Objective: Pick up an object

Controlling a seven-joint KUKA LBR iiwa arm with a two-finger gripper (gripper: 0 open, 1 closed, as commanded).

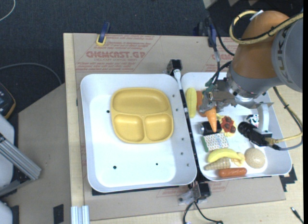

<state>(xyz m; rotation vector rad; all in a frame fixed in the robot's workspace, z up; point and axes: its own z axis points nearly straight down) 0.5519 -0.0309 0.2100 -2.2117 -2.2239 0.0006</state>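
Two white bins (91,136) on cardboard-covered bench (120,49).

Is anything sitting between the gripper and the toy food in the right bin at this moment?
Nothing visible does. The gripper hangs over the right white bin, directly above the orange toy carrot, with the yellow corn cob beside it. The other items lie nearer the camera.
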